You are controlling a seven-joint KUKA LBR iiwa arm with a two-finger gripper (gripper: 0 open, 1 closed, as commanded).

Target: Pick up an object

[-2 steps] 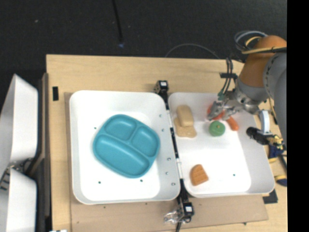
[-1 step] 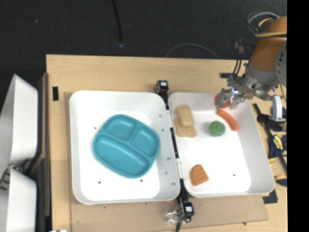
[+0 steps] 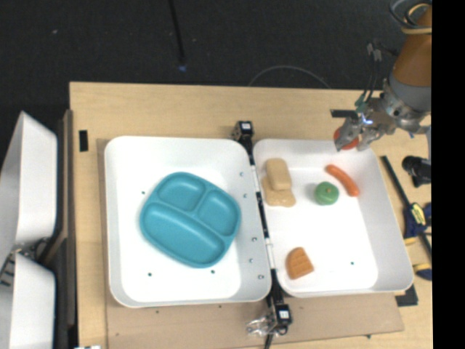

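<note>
Carrot (image 3: 342, 179) just below end effector (image 3: 350, 138), apart.

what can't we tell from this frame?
- Hand: small and blurred at the right bin's far corner in the camera view; grip state unreadable, and whether the reddish patch at its tip is an object.
- Arm: cut off by the frame's top right.
- Tan food: too blurred to tell one piece or two stacked.
- Green ball and carrot: touching or apart, unclear.
</note>
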